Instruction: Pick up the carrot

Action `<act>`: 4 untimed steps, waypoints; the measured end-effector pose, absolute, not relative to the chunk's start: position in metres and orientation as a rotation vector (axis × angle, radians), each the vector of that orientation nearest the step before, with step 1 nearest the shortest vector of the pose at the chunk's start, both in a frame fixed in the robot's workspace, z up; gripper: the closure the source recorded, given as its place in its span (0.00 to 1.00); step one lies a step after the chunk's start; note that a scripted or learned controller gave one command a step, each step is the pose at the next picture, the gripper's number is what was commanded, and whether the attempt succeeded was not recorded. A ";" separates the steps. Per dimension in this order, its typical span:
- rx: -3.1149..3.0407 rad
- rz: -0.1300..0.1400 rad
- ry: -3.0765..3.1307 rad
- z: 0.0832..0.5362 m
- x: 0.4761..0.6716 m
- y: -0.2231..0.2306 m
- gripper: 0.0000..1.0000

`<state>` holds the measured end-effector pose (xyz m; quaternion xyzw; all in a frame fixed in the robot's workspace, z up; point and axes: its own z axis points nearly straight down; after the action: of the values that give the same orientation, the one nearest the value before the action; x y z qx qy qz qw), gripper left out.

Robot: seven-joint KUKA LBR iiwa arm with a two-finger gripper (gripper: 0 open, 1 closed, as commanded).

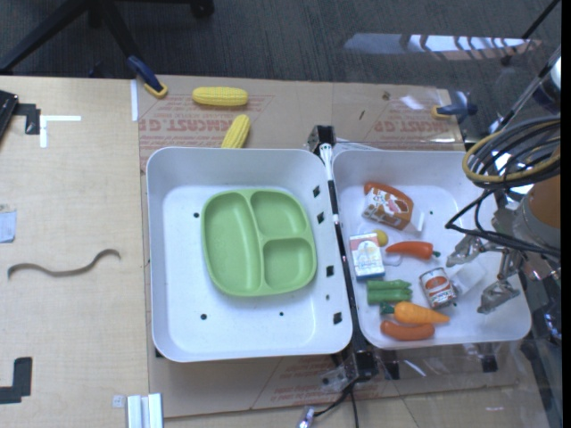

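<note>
Looking down on my bench, I see the gripper [484, 277] hanging over the right side of the right bin [500, 178], its two metal fingers [463, 251] spread apart with nothing between them. The carrot [419, 312] lies to the left of the gripper and a little nearer the camera, close to the bin's front wall, resting against an orange-red sausage-shaped piece [407, 331]. A small tin can [437, 289] with a red-and-white label sits between the carrot and the gripper; I cannot read its writing. Farther left of the gripper lie a green vegetable piece [389, 291], a red pepper [410, 250], a small white-and-red carton [367, 257] and an orange snack packet [388, 205], none with print I can make out. Well away to the left, the other bin [169, 310] holds a green divided plate [260, 242]. Beyond that bin, two corn cobs [220, 97] rest on brown cardboard [294, 119] bearing large red lettering, seen mirrored and upside down, which I cannot read with confidence.
</note>
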<state>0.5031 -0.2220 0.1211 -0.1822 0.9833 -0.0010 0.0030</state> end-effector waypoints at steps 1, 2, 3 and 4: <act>-0.569 -0.003 3.083 0.133 0.515 -0.218 0.00; -0.378 -0.002 3.112 0.166 0.509 -0.222 0.00; -0.520 0.002 3.096 0.146 0.486 -0.155 0.00; -1.118 0.003 2.934 0.134 0.487 -0.116 0.00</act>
<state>0.4872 -0.1156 0.1341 -0.3560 0.9345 0.0010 0.0010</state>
